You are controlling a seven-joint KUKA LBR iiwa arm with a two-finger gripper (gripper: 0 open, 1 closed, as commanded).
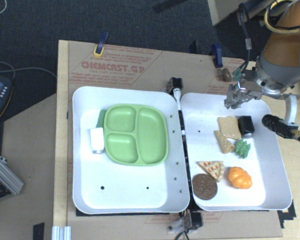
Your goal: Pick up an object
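A: Surface (144, 64) is carrying two white bins. Left bin (128, 193) is holding the green divided plate (136, 134), with a small white block (97, 139) sitting just beside the plate's left edge. Nothing there is worth chasing from where the arm is sitting.

B: Agreed. Right bin (268, 188) is holding all the candidates. Arm is reaching in from the right, pincer (238, 98) is hovering over the bin's far corner, nothing between its tips. Can't tell if it's spread or pressed together, too small and dark.

A: Targets, big to small: tan cracker slab (227, 132) is lying nearest the pincer, with the black block (245, 124) touching its right side. Then the brown round cookie (205, 186) at the near edge, orange pumpkin-shaped piece (239, 178), triangle slice (211, 168) touching the cookie, green sprig (242, 148) beside the slab's lower end.

B: My read: the slab is closest but lying flat and crowded by the black block, so the tips are likely slipping or catching both. The pumpkin piece is standing clear of its neighbours and looking chunky, a better bet.

A: I'd be opening wide, coming straight down over its middle, staying off the bin wall, closing before lifting.
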